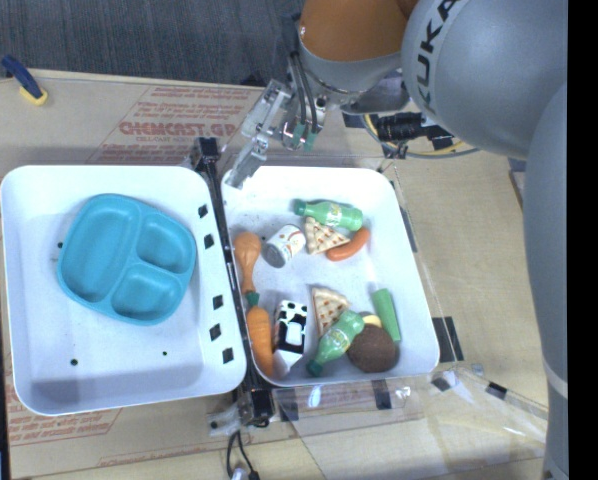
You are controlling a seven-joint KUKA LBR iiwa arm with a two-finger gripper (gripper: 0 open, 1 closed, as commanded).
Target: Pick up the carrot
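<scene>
- Hovering above the right bin's [404,230] far-left corner, the end effector [249,158] carries nothing; open or closed, I cannot tell
- Carrot [245,257] lies by the bin's left wall, another [260,340] nearer; pick not yet made

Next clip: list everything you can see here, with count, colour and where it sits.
bins: 2, white, side by side on the bench
tray: 1, light blue, sectioned, in the left bin
carrots: 2, orange, along the right bin's left wall, the other nearer the front
bottles: 2, green, one at the right bin's back, one at its front
pizza slices: 2, tan, right bin, one behind, one mid
can: 1, grey and white, beside the back carrot
sausage: 1, orange-red, right bin
carton: 1, black and white, front
brown lump: 1, front right corner
clamp: 1, blue and yellow, bench's far left
gripper: 1, metal, above the right bin's back left corner
arm: 1, grey with orange band
</scene>
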